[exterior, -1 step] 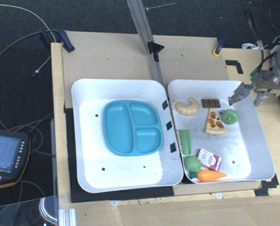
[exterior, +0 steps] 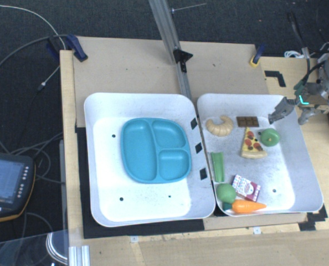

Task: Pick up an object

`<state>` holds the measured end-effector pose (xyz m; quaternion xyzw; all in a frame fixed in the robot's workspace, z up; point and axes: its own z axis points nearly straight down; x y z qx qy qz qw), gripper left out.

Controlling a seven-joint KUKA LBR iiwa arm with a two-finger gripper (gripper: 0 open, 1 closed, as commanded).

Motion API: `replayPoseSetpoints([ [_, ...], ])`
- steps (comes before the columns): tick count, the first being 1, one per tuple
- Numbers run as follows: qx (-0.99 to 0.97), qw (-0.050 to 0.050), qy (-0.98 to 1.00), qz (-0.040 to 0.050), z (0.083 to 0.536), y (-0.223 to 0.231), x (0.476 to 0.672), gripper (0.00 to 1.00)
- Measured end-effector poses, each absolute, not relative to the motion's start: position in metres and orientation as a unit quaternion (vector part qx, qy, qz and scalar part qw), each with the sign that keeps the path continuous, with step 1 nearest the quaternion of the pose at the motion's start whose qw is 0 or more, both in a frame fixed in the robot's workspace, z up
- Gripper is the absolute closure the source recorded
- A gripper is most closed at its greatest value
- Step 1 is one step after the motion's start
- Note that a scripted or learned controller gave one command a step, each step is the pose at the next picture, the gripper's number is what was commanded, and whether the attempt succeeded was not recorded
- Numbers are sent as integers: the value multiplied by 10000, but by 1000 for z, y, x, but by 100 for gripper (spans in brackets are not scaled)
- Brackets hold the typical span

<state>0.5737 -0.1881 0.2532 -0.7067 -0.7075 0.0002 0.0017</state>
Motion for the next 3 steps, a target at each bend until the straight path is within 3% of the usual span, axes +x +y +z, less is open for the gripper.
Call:
replayPoseSetpoints([
  [3, -7074, 10, -7068, -1, 95, -182, 570, 0],
])
